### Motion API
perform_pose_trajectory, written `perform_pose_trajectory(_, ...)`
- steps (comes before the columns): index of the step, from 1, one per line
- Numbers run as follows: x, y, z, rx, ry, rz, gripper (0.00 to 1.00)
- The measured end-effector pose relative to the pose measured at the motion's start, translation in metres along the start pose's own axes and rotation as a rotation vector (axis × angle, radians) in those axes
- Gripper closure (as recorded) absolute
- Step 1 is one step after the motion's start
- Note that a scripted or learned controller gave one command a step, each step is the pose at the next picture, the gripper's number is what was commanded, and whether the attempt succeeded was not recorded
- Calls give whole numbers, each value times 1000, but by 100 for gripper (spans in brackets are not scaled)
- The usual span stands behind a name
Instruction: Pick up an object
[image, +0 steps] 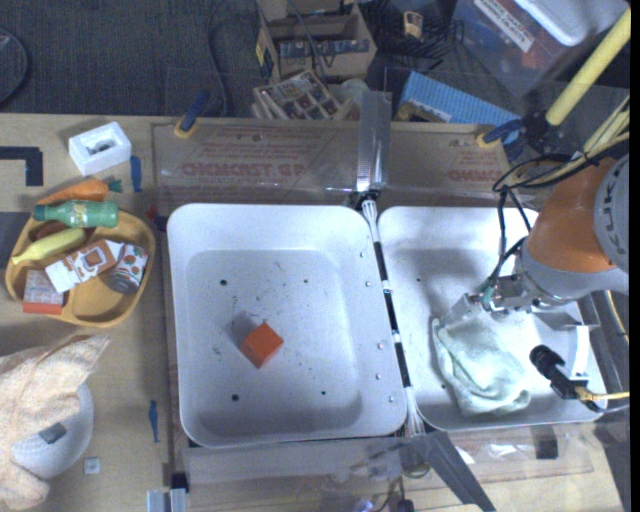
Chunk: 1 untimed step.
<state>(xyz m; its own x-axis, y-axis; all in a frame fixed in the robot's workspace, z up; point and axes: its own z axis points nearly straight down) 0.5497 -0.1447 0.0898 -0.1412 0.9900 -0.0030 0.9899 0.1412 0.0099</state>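
An orange cube (262, 344) lies in the left white bin (200, 250), a little left of its middle. A crumpled pale green cloth (480, 365) lies in the right white bin (420, 240), toward its front. My gripper (482, 303) hangs low over the right bin at the cloth's upper edge, below the grey wrist and orange band (565, 225). I cannot make out whether it touches the cloth.
Between the bins runs a raised divider (385, 300). A clear panel (300, 160) stands behind both bins. Left of the bins sit a yellow bowl (100, 305) of toy food, a white box (100, 147) and a beige towel (45, 390).
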Motion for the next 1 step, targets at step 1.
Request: perform_pose_trajectory(1, 20, -34, -87, 8, 2, -38, 0)
